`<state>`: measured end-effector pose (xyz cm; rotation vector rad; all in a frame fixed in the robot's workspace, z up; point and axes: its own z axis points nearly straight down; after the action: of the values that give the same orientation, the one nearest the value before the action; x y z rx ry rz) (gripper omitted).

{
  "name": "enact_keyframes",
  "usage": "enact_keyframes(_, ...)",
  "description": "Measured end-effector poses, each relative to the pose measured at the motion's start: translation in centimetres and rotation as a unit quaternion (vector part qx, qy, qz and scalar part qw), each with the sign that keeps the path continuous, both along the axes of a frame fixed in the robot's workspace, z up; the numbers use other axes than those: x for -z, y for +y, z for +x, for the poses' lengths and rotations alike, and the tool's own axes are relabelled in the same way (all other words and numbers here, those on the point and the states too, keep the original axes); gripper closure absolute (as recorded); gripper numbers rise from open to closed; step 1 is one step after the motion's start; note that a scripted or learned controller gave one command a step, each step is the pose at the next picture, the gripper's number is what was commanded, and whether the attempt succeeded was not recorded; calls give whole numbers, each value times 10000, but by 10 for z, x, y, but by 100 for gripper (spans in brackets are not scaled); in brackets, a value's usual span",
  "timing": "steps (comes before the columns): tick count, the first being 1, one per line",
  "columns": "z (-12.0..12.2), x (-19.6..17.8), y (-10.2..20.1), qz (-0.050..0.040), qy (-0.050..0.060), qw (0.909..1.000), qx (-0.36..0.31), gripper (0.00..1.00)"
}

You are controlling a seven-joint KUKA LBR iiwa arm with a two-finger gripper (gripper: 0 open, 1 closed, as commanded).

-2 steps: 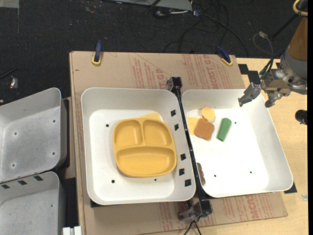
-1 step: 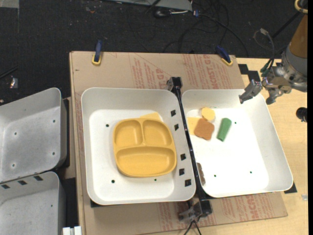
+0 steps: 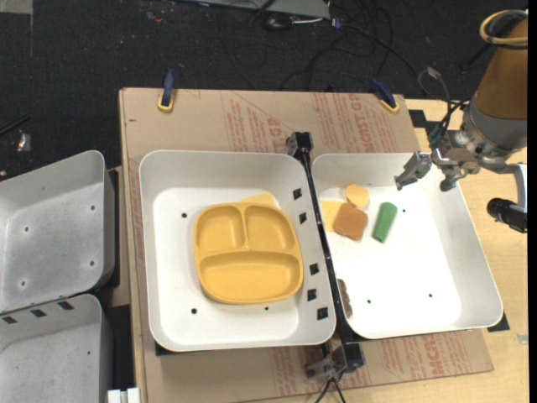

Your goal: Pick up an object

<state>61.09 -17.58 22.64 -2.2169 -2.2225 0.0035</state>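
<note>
Green cylinder [image 3: 384, 222] lies in the right bin [image 3: 436, 309], just beside the brown block [image 3: 350, 222] and near the yellow piece [image 3: 357, 196]. Tool [image 3: 428, 173] hovers over the right bin's far edge, fingers spread and grasping nothing.

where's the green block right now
The green block lies in the right bin, toward its upper left, just right of the orange block and below-left of the gripper.

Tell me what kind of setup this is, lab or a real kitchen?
Likely a robot lab bench, not a kitchen: two white bins on clamped cardboard, loose cables on dark floor, and toy-like items such as a yellow tray.
</note>
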Motion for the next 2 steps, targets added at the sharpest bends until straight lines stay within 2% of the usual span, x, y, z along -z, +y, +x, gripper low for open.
enact_keyframes(1,-1,48,9,2,4,10000,1,0)
enact_keyframes(2,8,99,14,-2,-11,10000,-3,0)
